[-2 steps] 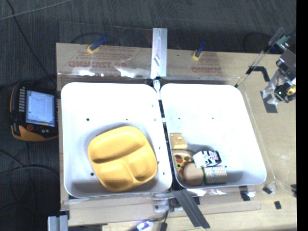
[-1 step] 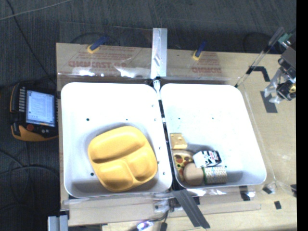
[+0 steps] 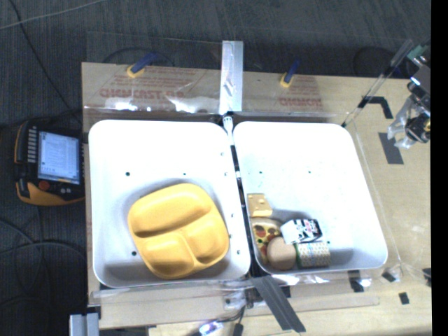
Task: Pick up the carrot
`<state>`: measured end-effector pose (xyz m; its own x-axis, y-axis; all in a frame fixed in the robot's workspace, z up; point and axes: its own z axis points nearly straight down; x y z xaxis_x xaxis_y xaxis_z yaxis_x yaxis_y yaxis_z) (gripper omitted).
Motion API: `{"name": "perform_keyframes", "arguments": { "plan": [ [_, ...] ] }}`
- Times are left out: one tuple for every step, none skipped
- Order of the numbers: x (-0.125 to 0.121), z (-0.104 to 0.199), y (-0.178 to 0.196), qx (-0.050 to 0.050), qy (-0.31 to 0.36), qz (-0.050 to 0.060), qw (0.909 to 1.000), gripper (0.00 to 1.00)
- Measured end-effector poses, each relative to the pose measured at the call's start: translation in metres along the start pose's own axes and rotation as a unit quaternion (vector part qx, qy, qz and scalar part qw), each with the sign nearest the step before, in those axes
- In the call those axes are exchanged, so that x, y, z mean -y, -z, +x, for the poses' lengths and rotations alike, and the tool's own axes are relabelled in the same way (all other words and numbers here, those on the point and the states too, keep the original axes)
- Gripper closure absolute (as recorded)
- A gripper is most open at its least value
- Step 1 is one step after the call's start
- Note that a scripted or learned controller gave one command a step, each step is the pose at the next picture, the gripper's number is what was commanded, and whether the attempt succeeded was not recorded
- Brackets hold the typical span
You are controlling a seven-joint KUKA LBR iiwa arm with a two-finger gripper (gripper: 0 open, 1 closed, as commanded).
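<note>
Clustered in the right bin's (image 3: 353,161) near-left corner: a can (image 3: 313,255), carton (image 3: 302,229) and toy foods (image 3: 269,238); which is the carrot cannot be told. 1 yellow divided plate (image 3: 179,228) fills the left bin (image 3: 112,156). Gripper (image 3: 413,121) sits beyond, grip state unclear.

Red lettering ran along cardboard sheet (image 3: 210,89) behind bins, too blurred to read. Handheld pendant screen (image 3: 59,156) glowed left of bench, content illegible. Small black-and-white carton (image 3: 302,229) bore print, unreadable.
</note>
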<state>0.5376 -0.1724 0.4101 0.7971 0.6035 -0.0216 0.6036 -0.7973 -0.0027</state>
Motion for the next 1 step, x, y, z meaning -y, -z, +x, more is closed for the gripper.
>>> {"name": "perform_keyframes", "arguments": {
  "plan": [
    [-0.0248, -0.0071, -0.0444, -0.008, 0.011, 0.0, 0.9999, 1.0]
  ]
}}
